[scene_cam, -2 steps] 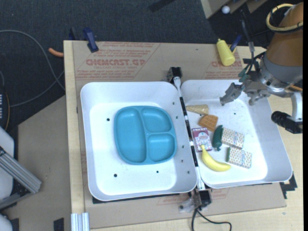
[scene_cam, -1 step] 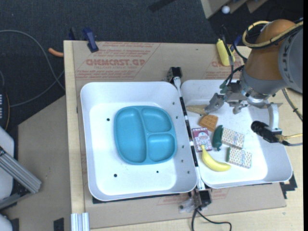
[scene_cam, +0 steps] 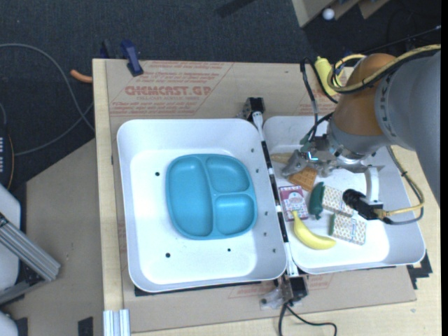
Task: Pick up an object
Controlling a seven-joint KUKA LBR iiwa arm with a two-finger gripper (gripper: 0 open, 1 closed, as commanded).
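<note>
Banana (scene_cam: pixel 312 235) near right bin's front rim (scene_cam: pixel 350 263), blue plate (scene_cam: pixel 210 194) mid left bin (scene_cam: pixel 140 187)

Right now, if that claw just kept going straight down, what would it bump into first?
Probably the orange-brown object lying directly under the claw in the right bin; depth is hard to judge from this slanted view.

The one camera hangs fixed above the bench (scene_cam: pixel 175 89) and looks down at a slant, far enough off to take in both white bins whole. The left bin (scene_cam: pixel 140 208) sits about mid-frame, the right bin (scene_cam: pixel 392 247) runs close to the frame's right side. The bench's far edge lies near the top, its near edge at the bottom, with dark floor (scene_cam: pixel 49 19) beyond it up top and to the left. The arm (scene_cam: pixel 399 96) comes in from the right.
</note>
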